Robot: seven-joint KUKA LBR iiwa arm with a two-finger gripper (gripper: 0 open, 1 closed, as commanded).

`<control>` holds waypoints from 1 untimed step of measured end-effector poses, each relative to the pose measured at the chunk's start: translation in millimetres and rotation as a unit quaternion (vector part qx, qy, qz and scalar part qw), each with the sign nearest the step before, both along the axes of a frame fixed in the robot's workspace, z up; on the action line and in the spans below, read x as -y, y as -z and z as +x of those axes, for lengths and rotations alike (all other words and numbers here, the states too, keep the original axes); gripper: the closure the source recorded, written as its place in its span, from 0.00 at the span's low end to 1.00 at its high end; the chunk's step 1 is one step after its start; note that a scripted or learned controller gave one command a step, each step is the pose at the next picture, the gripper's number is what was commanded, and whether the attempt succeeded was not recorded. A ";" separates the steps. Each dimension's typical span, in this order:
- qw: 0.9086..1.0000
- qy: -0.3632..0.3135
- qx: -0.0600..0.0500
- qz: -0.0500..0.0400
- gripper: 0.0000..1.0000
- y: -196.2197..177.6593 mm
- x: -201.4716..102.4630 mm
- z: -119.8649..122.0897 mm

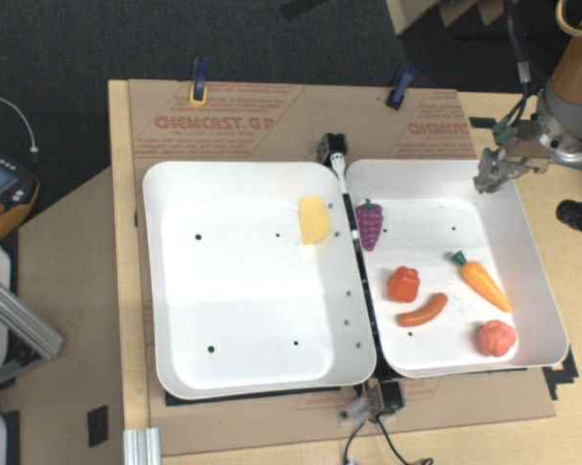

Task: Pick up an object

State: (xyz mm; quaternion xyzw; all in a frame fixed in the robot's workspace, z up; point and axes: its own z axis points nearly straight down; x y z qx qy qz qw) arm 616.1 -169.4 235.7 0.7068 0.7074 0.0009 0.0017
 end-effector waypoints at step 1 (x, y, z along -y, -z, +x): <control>1.000 0.002 -0.003 0.001 1.00 -48.3 17.2 -71.5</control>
